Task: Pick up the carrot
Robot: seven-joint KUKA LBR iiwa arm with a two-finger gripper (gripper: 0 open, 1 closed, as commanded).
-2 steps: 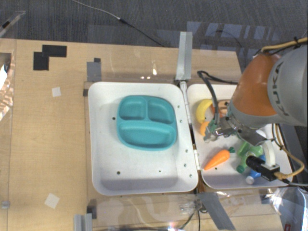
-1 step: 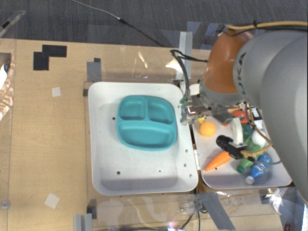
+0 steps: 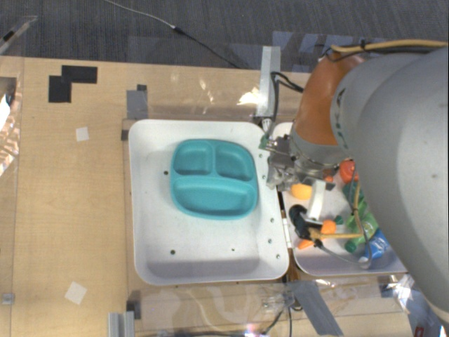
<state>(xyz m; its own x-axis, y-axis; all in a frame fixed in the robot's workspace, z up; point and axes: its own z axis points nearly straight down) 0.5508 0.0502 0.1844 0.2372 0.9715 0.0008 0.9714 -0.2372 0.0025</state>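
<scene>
My gripper [image 3: 286, 176] hangs low over the left edge of the right bin [image 3: 309, 262], under the grey and orange wrist. A small orange-yellow thing [image 3: 300, 191] lies right beneath it, touching or nearly touching it. Two more orange bits [image 3: 327, 226] [image 3: 305, 243] show further toward the front of that bin, beside green leafy shapes [image 3: 364, 223]. Which of these is the carrot I cannot tell. Much of the right bin is hidden by the arm.
The left bin [image 3: 151, 209] holds a teal divided plate [image 3: 212, 178]. In the right bin a red item [image 3: 347, 170] and a blue item [image 3: 376, 247] lie among the clutter. The wall between the bins runs just left of the gripper.
</scene>
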